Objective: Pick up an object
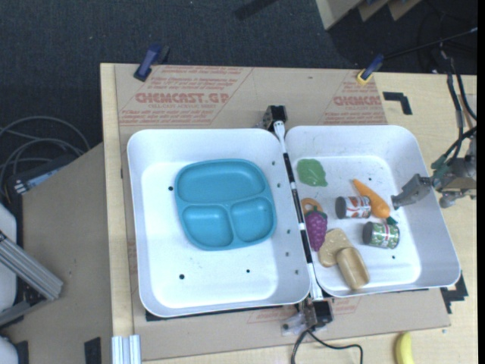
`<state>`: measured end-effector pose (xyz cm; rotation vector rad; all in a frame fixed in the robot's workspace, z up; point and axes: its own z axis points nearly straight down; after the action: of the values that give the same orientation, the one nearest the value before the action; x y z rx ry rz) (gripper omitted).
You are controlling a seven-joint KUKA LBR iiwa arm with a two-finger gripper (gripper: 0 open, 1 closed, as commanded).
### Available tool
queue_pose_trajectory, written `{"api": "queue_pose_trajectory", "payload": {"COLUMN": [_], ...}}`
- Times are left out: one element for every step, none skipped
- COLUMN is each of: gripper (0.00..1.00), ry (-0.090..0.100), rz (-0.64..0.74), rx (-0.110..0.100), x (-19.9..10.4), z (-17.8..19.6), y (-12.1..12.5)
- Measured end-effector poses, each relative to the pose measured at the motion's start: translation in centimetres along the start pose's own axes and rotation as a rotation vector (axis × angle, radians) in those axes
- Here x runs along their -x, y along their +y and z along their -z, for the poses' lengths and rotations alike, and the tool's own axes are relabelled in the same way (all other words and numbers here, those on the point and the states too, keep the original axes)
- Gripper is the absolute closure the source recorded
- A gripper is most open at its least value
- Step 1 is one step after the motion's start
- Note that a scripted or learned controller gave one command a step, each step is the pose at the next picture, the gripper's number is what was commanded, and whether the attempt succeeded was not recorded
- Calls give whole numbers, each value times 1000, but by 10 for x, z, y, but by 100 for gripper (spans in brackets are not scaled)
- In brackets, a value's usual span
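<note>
We see two white bins side by side on the desk [121,97]. The left bin [151,279] carries a blue divided plate [225,202], set a little toward the bin's far side. The right bin [424,256] carries the small things that could be picked up. A green leaf-shaped piece [311,173] lies near its far left corner. An orange carrot [370,196] lies slantwise near the middle, and just beside it on the left a small can with a red and white label [352,207] lies on its side. Nearer the front, a green-labelled can [380,234] sits just below the carrot's tip. Against the bin's left wall we see a purple bunch of grapes [315,227], with a small orange-brown curved piece [309,204] just above it. A tan bread-like piece [334,246] and a tan rounded block [352,268] lie touching each other near the front edge.

The gripper [415,189] hangs over the right side of the right bin, reaching in from the desk's right edge, to the right of the carrot and apart from it. We see nothing between its fingers; we cannot tell whether they are apart or together.

A yellow object [404,348] lies at the desk's front edge, outside the bins. Blue and yellow clamps [151,61] sit at the desk's far edge.
</note>
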<state>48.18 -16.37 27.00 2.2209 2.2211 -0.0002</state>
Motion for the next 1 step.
{"api": "queue_pose_trajectory", "payload": {"gripper": [0], "ry": [0], "rz": [1], "rx": [18], "x": [19], "z": [-165], "y": [66]}}
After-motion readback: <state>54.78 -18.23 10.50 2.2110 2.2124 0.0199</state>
